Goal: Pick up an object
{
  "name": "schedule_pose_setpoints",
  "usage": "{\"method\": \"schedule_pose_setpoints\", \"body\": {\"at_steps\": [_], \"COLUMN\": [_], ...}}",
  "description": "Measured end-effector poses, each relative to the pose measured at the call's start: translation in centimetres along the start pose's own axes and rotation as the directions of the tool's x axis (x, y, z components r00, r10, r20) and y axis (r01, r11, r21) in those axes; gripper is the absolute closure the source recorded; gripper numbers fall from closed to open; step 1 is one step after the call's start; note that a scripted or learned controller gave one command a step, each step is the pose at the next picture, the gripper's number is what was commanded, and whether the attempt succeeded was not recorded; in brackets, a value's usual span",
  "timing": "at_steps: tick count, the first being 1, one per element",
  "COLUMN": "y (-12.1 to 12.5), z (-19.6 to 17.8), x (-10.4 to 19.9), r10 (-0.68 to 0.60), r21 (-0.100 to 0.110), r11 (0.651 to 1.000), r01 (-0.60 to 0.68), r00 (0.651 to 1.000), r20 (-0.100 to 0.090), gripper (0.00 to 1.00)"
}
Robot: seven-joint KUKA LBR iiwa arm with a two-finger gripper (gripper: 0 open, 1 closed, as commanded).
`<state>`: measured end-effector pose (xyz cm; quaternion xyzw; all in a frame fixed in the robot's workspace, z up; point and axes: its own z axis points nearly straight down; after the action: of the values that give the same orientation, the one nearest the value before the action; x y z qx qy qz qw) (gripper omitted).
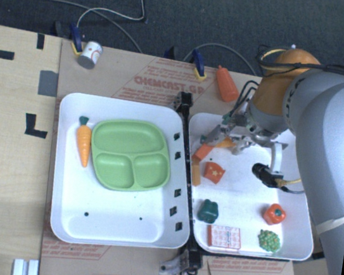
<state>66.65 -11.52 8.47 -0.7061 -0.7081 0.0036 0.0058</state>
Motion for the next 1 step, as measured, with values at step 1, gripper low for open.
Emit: {"method": "schedule_pose_setpoints", "body": {"at_steps": [1], "y": [0.02], "z": [0.00], "x": [-0.21], "r10": [-0.002], "r21": [0.001], "r11": [1.000], "r01": [0.002], "r00": [1.000], "r20": [-0.003], "gripper": [0.00]}}
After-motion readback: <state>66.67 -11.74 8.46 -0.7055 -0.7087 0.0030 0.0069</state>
